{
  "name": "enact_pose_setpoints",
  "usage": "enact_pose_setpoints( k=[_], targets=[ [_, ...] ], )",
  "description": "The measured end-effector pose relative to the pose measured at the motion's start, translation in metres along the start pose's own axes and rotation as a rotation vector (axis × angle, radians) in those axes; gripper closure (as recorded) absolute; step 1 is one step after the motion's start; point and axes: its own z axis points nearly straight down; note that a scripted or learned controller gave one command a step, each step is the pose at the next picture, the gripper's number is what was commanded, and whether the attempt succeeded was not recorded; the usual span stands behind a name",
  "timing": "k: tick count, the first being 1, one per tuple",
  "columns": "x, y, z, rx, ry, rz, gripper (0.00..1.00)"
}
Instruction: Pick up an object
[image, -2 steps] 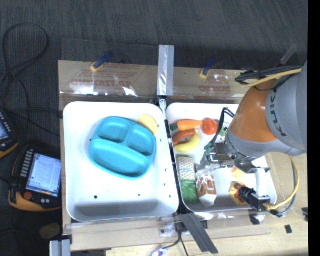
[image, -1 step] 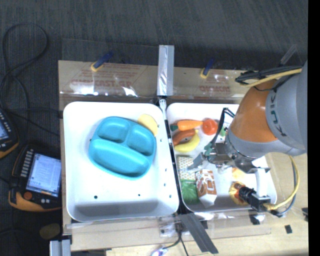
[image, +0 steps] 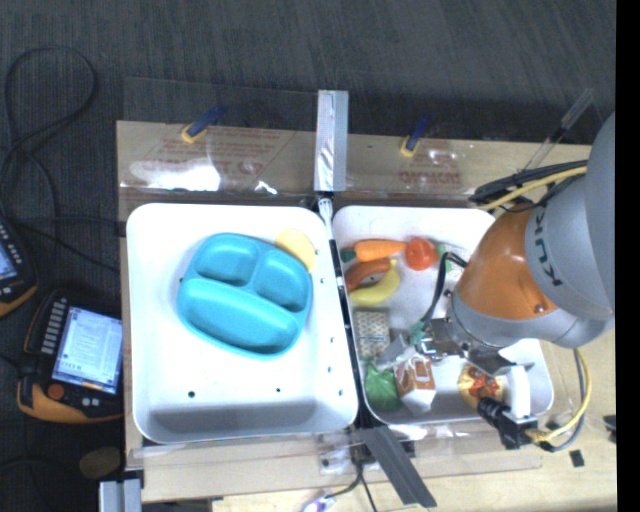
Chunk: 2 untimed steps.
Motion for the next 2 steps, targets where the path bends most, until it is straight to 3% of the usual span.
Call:
enact_pose_setpoints(
  k=[1,2],
  targets=[
    [-0.0279,0.0039,0.0109,-0.018,0.0,-0.039,0.0],
    [-0.0281,0.005,0.0045,-0.012,0.003,-0.04,1.0]
  ],
)
